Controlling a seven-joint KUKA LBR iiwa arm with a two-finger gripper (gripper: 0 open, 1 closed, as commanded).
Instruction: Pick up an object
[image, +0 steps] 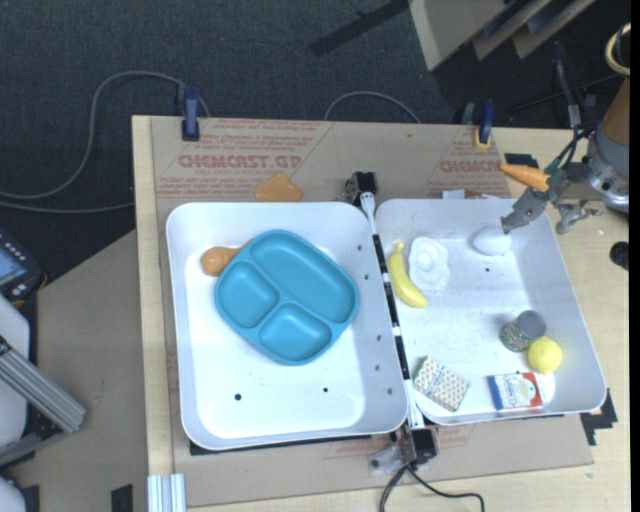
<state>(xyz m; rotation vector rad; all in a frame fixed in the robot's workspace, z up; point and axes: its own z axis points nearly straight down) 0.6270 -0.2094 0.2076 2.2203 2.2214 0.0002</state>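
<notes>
Beside the gripper (540, 207) lies a white object (491, 241) (right bin).

The one camera is looking down at a slant from above the bench (150, 300). It is taking in both white bins (190, 330).

The arm (612, 165) was cut off by the right edge, so little beyond its wrist showed. An orange object (214, 261) lay partly hidden under the blue divided plate (286, 296). The print on the small carton (517, 390) was too small to read.
</notes>
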